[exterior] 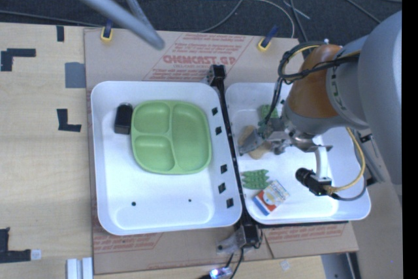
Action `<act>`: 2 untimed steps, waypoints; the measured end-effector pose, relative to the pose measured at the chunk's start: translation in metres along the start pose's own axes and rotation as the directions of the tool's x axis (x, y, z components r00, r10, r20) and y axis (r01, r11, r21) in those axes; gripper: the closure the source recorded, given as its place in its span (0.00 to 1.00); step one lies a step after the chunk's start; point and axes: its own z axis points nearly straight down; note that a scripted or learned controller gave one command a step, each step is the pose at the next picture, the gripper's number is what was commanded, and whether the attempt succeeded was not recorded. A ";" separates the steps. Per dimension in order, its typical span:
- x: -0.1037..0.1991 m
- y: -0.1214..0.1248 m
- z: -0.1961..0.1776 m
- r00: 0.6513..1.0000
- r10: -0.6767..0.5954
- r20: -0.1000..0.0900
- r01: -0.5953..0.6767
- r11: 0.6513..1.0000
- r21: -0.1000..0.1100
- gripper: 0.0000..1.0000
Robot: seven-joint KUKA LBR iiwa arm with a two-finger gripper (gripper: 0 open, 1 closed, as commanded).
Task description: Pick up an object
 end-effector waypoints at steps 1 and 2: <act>0.001 0.001 -0.013 1.000 -0.002 -0.001 0.002 1.000 -0.002 1.00; -0.009 0.004 -0.066 1.000 0.001 0.001 -0.001 1.000 -0.010 1.00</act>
